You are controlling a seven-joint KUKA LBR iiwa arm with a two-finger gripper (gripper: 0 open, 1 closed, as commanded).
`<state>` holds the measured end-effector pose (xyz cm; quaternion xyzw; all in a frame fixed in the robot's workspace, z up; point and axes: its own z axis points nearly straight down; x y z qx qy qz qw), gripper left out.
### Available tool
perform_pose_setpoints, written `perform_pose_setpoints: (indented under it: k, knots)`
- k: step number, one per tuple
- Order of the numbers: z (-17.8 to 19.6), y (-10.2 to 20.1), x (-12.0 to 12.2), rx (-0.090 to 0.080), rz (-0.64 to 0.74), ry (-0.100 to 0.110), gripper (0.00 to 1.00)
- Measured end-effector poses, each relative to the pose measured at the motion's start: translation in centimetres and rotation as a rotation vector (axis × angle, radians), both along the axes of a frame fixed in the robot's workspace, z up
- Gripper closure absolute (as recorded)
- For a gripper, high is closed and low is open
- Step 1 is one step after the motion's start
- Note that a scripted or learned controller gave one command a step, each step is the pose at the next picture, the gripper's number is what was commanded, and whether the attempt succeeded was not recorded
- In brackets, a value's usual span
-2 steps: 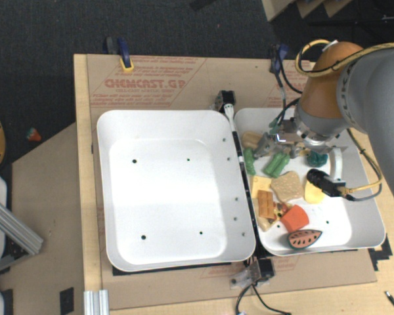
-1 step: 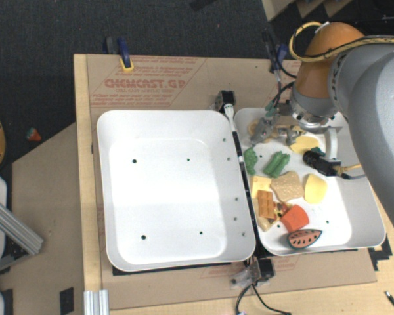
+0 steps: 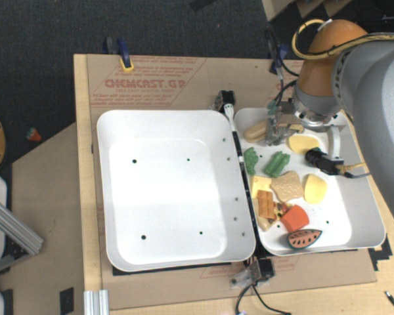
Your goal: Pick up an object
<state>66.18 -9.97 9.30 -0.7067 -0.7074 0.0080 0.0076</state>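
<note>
Camera view, gripper (image 3: 274, 135): low over the far part of the right bin (image 3: 362, 223), pointing down. I cannot tell whether it is open or closed, nor whether it grips anything.
Arm (image 3: 374, 90): grey, with the orange band (image 3: 328, 44) above the wrist; it comes in from the right side of the view.
Just beside the gripper: one tan oblong piece (image 3: 255, 133) on its left in the view, very close or touching, I cannot tell which; one pale yellow slice (image 3: 303, 143) on its other side.
Green count: two, the left green piece (image 3: 251, 159) by the wall between the bins and the right green piece (image 3: 276, 164) next to it, both nearer the camera than the gripper.
Middle of the right bin: one tan toast (image 3: 287, 186), one yellow round piece (image 3: 315, 189) and one yellow block (image 3: 261, 184), close together.
Near end of the right bin: one orange ridged piece (image 3: 267, 207), one red piece (image 3: 294, 218) touching it, one watermelon slice (image 3: 304, 239).
Total of objects to pick: ten, all in the right bin.
Bins: two, white, side by side; the left bin (image 3: 164, 195) shows four small dark dots on its floor.
Bench (image 3: 184, 77): brown board with red lettering, one blue clamp (image 3: 122, 46) at its far edge.
</note>
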Motion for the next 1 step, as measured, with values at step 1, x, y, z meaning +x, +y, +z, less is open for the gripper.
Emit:
perform_pose_setpoints:
  k: [1]
  knots:
    - [24.34, 6.46, -0.26, 0.001, 0.005, -0.044, 1.0]
